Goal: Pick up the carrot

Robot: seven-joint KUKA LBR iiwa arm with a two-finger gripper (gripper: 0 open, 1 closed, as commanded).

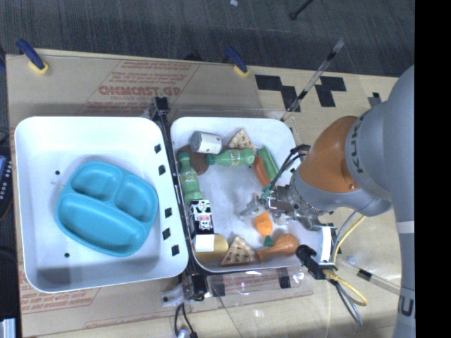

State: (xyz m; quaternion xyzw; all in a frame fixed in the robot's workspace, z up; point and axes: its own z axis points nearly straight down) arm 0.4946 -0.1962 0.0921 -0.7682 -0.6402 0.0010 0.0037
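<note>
In the right bin [232, 127], an orange tapered piece with a green stub, which I take for the carrot [283, 245], lies by the front wall. My gripper [262, 207] hangs low over the bin's middle right, a little behind and left of it. A small orange chunk [263, 224] sits directly in front of the gripper tip; whether they touch is unclear. A longer orange-red piece [265, 169] lies behind the gripper, near the right wall.
The right bin also holds a green bottle [232, 159], a can [206, 143], two pizza slices [240, 140] [239, 251], a small milk carton [202, 215] and a green can [189, 182]. A blue divided plate [106, 206] lies in the left bin [42, 139].
</note>
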